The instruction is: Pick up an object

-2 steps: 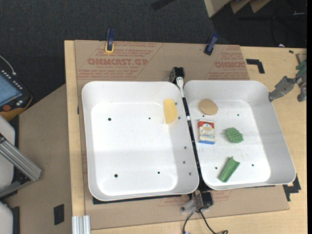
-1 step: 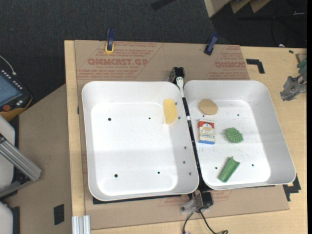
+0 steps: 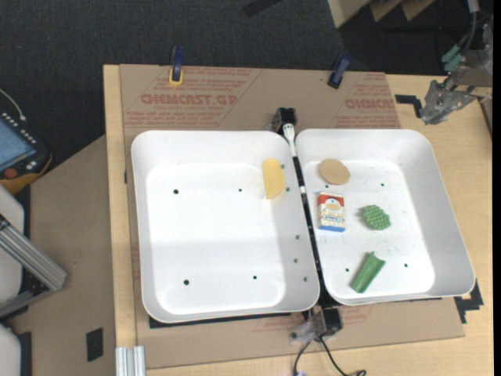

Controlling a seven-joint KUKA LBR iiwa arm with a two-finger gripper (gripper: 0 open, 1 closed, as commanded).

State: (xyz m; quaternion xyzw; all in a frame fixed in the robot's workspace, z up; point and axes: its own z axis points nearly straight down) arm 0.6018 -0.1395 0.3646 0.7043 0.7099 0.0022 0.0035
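A: Nearest item? 
B: A green wedge-shaped block (image 3: 366, 273) is seen low in the right bin (image 3: 446, 210), below a bumpy green ball (image 3: 376, 217), a printed carton (image 3: 332, 212) and a flat tan disc (image 3: 334, 171).
A: Left bin (image 3: 149, 210)? 
B: A smooth yellow slab (image 3: 273, 178) is laid by its right wall.
A: Gripper (image 3: 438, 104)? 
B: Parked off the bins, top right; its state cannot be told.

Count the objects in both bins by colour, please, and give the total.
Yellow: 1, the yellow block in the left bin.
Tan: 1, the tan disc in the right bin.
White and red: 1, the small carton.
Green: 2, the green round piece and the green long piece.
Total: 5
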